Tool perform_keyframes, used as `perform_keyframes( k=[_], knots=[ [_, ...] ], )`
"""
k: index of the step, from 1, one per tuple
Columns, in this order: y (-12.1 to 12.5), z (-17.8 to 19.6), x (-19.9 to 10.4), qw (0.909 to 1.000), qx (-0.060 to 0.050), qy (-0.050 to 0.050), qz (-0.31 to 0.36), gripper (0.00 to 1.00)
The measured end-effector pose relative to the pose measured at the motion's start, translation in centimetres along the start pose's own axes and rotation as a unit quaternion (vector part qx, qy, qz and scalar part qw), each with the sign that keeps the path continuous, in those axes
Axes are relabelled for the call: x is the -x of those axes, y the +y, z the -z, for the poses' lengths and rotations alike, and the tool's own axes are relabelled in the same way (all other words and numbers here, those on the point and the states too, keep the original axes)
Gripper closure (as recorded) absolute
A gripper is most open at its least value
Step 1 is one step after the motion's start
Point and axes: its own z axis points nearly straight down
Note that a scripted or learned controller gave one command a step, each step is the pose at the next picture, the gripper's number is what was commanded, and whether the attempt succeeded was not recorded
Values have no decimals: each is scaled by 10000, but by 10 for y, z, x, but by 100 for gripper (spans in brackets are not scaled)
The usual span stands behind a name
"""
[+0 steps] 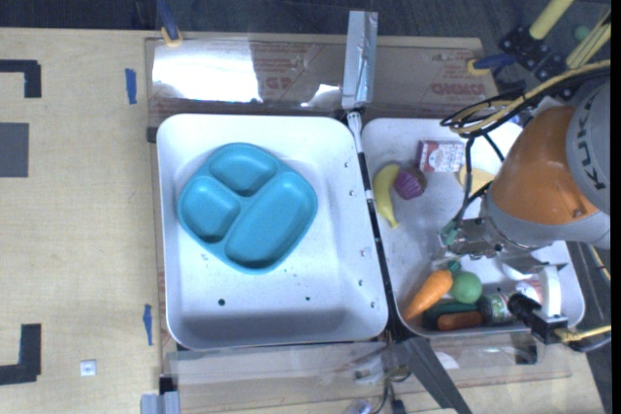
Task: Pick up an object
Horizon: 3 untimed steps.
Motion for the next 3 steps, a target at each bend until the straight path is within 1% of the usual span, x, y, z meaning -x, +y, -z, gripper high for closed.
perform_keyframes(
  k=[1,2,3],
  knots=[
    [72,87,-33,9991,-41,30,428,100],
    [109,109,-4,10000,-67,19,-53,100],
    [147,83,-26,9986,-70,23,520,100]
  ],
)
